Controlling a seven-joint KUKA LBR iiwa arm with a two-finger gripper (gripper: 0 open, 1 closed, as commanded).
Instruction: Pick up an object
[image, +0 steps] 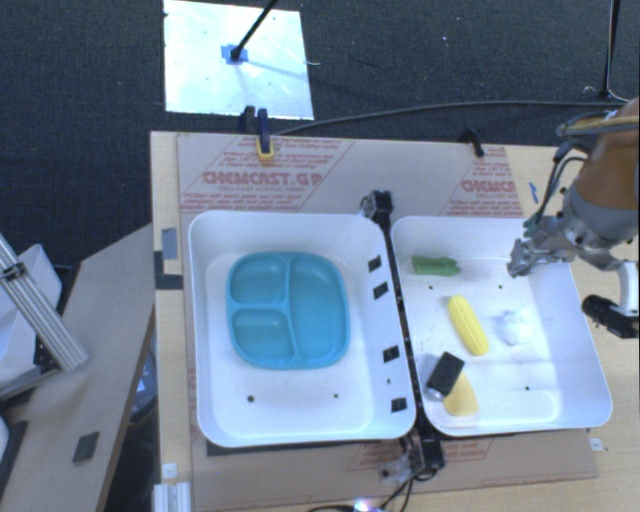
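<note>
**Entry: approach stage, nothing lifted yet**

Step in hand — by the look of it, the reach toward a pick. The pincer (522, 262) hangs at the far right part of the right bin (580, 330), its tip over bare white floor. Nothing shows between its fingers; how wide they stand cannot be told at this size. All candidate objects lie on the bin floor, apart from the tip.

Next move, as a judgement: choose one item, shift the tip over it, descend and close. The green piece and the white lump are the nearest; the corn cob lies a little further toward the near side and is slim enough to suit a grasp across its width.

Containers and contents:

- Left bin (215, 330) — holds one blue divided plate (289, 308), lying flat near the middle. Its compartments look bare.
- Right bin — holds five items:
  - green piece (436, 265), elongated, at the far side close to the divider;
  - yellow corn cob (467, 324), lying at a slant near the centre;
  - white lump (515, 326), just right of the cob, hard to read against the white floor;
  - black block (445, 373), near side, tilted;
  - yellow round piece (461, 400), touching or partly under the black block — which one cannot be settled.

Both bins sit side by side on the tabletop (330, 165).
</note>
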